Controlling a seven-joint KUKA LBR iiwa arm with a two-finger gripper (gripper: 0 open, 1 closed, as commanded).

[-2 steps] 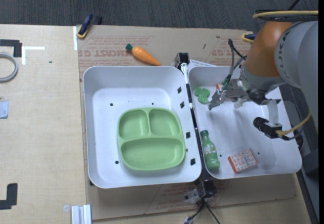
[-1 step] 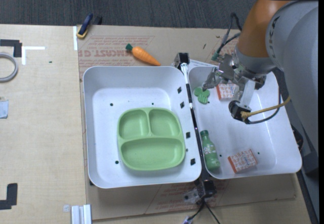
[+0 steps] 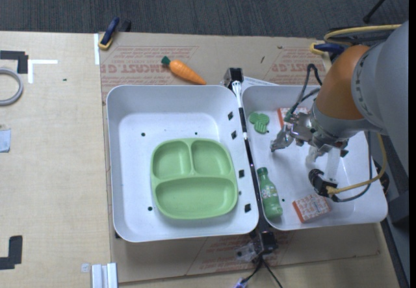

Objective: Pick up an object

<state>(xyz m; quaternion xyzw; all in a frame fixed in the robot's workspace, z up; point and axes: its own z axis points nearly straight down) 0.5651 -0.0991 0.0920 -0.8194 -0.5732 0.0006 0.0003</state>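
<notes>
Your jaws' (image 3: 284, 142) opening cannot be told; judge the small green plastic bottle (image 3: 268, 194) at the right bin's (image 3: 364, 214) left wall light, rigid, slippery: grip mid-body.

Even, bright overhead light, soft shadows inside the white bins (image 3: 123, 170), mild glare on bin walls, focus slightly soft throughout.

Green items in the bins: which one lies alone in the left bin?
The divided green plate; the green bottle and small green piece lie in the right bin.
</notes>
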